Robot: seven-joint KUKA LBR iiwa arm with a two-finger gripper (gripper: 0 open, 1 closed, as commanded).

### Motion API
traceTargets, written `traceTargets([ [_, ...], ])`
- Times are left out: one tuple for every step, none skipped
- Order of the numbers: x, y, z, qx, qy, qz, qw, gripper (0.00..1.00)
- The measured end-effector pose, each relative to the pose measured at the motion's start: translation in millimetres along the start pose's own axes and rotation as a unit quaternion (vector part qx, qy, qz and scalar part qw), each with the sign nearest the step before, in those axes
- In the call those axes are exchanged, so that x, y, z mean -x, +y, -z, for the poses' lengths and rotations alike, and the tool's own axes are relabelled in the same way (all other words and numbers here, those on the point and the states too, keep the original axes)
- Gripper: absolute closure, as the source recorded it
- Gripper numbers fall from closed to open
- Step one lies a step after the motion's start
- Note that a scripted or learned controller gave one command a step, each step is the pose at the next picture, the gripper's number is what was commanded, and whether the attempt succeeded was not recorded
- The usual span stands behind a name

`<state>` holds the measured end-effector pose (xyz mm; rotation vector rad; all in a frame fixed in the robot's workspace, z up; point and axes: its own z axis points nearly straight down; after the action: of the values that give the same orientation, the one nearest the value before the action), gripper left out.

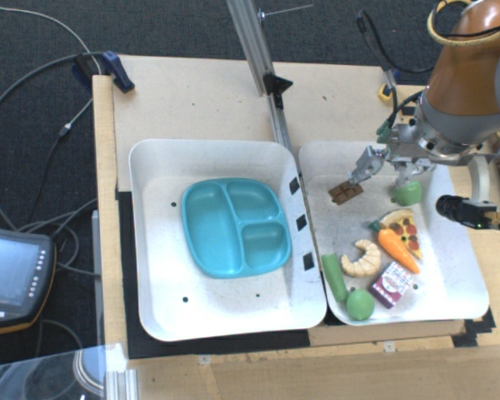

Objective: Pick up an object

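Pincer [392,167] hangs over the right bin [475,286], fingers spread wide. Nothing gripped. Brown chocolate bar [345,192] lies just beside it.

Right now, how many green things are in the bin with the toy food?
3. A light green piece by the arm, near the bin's far side; a long green vegetable along the left wall; a round green ball at the near edge. Others may be hidden.

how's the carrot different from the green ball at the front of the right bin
The carrot is orange, long and tapered; the green ball is round. The carrot lies slantwise against the pizza slice mid-bin; the ball sits by the front rim, beside the purple box. Both are toy food in the right bin.
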<state>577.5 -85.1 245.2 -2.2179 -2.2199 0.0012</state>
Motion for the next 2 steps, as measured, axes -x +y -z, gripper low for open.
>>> traceTargets([
  [0.2,0.0,0.0,0.0,0.0,0.0,1.0,0.0],
  [9.6,0.7,-49.3,-0.002,0.0,-0.001,1.0,0.0],
])
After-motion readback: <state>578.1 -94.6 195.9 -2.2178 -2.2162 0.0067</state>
